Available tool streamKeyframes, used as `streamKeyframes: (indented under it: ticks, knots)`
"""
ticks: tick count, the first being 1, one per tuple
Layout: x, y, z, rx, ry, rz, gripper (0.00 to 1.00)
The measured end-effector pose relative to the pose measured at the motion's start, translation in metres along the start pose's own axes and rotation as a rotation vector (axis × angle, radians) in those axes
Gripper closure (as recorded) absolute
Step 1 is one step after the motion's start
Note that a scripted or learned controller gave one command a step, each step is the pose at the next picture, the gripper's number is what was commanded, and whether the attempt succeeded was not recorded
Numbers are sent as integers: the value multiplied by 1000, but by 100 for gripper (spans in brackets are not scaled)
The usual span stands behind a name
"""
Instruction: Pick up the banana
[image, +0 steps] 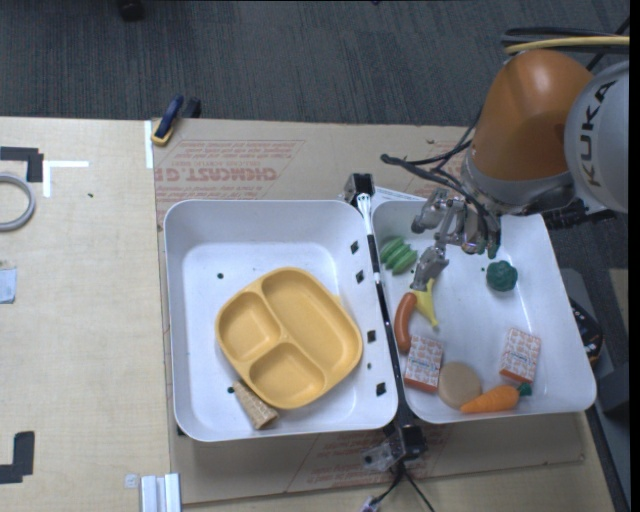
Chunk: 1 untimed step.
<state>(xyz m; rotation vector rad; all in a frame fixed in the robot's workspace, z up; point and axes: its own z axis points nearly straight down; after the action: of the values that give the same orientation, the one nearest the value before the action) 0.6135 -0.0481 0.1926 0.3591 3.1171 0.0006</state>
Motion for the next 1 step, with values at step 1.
streamKeyframes:
  ticks: [1]
  knots:
    - [4, -54, 62, 0, 2, -272, 0]
